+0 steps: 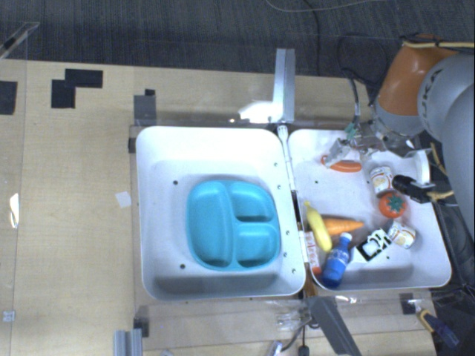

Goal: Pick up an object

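Observation:
The right white bin [415, 273] holds several small items. A short orange-red piece [345, 167] lies near its back wall. My gripper [350, 148] hovers just above and behind that piece, fingers spread open, nothing between them. Further forward lie a yellow banana [320, 229], an orange carrot [344, 225] and a blue bottle [336, 260]. A red round fruit [392, 205] with a green top sits toward the right wall, with a small white jar [381, 178] behind it.
The left white bin [159, 169] holds a blue divided plate [234, 225]. A second small jar [403, 235] and a black-and-white item [375, 245] sit at the right bin's front right. A metal post [285, 87] rises behind the bins' shared wall.

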